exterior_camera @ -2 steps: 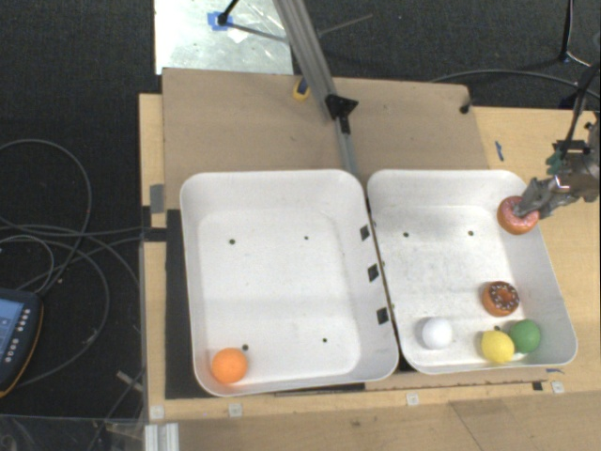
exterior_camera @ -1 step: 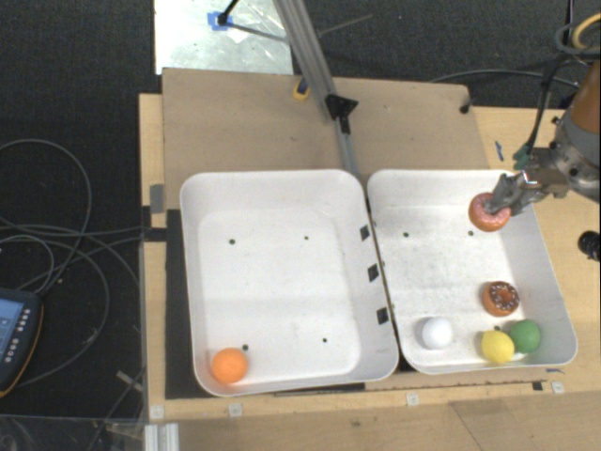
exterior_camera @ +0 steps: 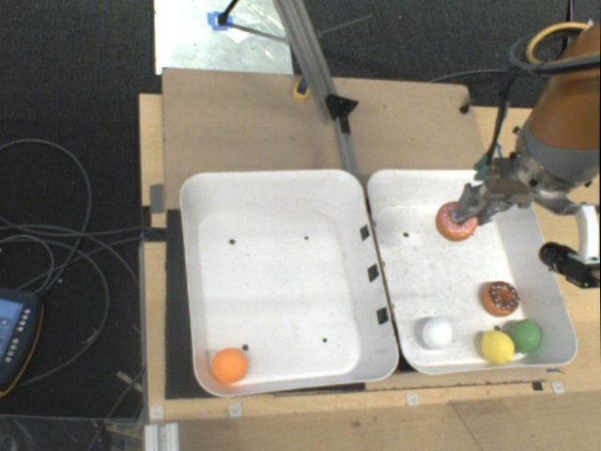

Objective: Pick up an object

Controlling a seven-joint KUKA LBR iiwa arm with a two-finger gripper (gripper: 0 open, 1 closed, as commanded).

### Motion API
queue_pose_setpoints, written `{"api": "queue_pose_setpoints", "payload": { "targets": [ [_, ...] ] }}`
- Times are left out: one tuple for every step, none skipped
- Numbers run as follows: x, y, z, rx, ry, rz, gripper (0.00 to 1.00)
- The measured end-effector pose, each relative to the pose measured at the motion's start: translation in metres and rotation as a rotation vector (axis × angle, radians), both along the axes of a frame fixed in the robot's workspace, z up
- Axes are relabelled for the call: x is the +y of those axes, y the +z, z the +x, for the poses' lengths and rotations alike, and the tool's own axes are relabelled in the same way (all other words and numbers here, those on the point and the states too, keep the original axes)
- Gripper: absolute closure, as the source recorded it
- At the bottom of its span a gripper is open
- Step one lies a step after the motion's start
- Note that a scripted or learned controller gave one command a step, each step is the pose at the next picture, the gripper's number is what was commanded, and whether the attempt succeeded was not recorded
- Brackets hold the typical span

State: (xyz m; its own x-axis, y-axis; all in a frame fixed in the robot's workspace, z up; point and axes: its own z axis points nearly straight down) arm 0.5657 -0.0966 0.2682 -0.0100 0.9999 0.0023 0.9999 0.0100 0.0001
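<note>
Upper right of frame: jaws (exterior_camera: 467,209) sat at pink doughnut (exterior_camera: 455,224), opening impossible to tell (grip unconfirmed); off-centre hold could let it slip.

A light wooden counter (exterior_camera: 413,120) stands on dark carpeted floor (exterior_camera: 66,54); black cables (exterior_camera: 56,252) loop at the frame's left, with a bright patch (exterior_camera: 197,17) at top.

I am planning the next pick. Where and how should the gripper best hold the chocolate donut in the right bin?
Probably from straight above, closing across the ring of the chocolate donut. It lies flat and apart from the green ball and yellow ball, so its upper and left sides have the most room for fingers.
</note>
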Motion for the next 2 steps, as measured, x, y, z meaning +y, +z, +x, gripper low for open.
{"api": "queue_pose_setpoints", "payload": {
  "targets": [
    [0.057, -0.017, -0.001, 0.000, 0.001, 0.000, 1.00],
    [0.109, -0.032, 0.005, 0.001, 0.000, 0.000, 1.00]
  ]
}}
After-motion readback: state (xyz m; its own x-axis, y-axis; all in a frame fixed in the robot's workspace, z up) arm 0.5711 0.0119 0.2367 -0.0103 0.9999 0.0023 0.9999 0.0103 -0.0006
